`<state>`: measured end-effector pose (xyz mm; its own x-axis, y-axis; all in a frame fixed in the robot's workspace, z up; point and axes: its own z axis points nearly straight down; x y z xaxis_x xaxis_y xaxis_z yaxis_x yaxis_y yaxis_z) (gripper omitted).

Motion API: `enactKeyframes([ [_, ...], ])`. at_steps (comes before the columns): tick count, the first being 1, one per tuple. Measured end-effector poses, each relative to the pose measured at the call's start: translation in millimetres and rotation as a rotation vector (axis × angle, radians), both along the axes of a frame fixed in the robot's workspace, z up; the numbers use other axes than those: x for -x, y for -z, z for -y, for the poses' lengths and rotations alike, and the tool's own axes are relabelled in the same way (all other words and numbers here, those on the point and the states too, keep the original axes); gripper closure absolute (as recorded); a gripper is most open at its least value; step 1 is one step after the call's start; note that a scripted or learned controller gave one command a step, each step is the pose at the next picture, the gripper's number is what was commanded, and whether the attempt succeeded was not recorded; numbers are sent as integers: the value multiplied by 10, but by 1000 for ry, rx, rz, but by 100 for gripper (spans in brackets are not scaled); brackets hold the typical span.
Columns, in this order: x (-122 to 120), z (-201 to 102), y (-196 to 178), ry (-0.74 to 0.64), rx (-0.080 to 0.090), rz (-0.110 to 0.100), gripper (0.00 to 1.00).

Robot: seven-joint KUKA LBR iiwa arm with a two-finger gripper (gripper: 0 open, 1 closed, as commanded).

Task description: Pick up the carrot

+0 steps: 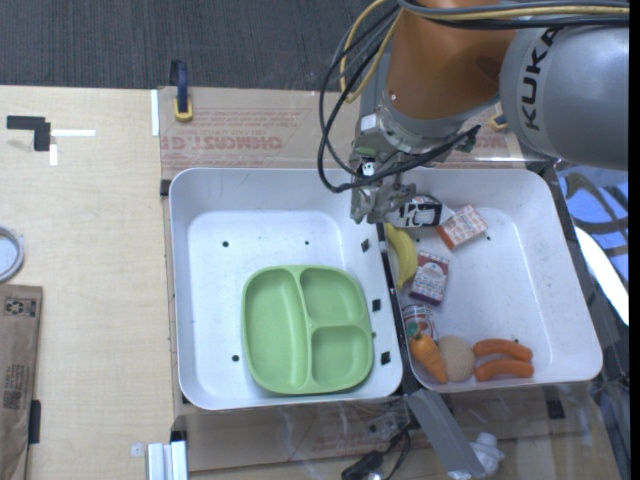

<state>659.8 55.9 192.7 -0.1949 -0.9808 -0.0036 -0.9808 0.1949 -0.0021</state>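
Carrot (pixel 428 358) hemmed between bin wall (pixel 396 343) and bun (pixel 457 358).

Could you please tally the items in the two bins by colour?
Green: 1, the divided plate
Yellow: 1, the banana
Orange: 3, the carrot and two sausages
Tan: 1, a round piece
Printed packages: 4
Total: 10

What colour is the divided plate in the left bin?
Light green; the divided plate shows plainly in the camera view, lying in the left bin.
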Motion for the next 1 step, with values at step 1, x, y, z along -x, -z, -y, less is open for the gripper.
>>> enactKeyframes([
  [1,-1,610,-1123,-263,-1,2,100],
])
